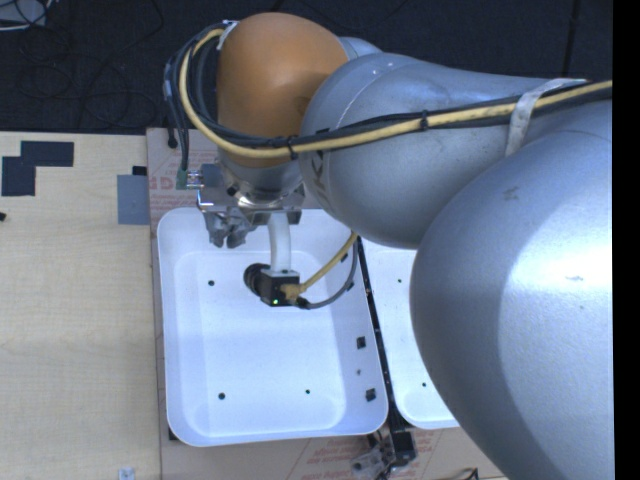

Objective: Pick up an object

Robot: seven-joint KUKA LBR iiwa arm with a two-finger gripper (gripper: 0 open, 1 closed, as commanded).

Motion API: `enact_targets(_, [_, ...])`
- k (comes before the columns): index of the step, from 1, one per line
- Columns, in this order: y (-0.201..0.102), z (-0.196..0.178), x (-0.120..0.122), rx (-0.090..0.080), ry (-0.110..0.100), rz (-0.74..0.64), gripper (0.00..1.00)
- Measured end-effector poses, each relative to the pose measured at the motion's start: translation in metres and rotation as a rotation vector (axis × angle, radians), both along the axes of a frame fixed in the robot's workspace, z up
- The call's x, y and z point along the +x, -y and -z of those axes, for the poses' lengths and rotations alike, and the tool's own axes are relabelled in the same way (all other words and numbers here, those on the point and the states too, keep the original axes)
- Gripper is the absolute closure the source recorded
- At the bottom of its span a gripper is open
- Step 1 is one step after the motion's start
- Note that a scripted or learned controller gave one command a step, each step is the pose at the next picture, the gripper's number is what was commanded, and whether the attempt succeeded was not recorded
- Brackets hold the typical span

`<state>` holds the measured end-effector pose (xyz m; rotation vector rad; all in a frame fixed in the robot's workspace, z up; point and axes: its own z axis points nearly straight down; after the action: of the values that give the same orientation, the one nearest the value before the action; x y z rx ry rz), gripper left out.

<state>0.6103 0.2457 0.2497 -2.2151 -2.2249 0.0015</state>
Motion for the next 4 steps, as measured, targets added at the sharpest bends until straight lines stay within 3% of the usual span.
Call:
enact_targets(1, [0.003, 0.091, 0.017, -0.006, -0.009, 0.005, 1.00])
enact_targets(2, [0.003, 0.085, 0.018, -0.002, -0.002, 0.006, 0.00])
enact_targets(3, [0.004, 0.165, -0.039, -0.004, -0.004, 0.008, 0.00])
enact_targets(4, [0.002, 0.031, 0.007, 0.003, 0.014, 0.002, 0.00])
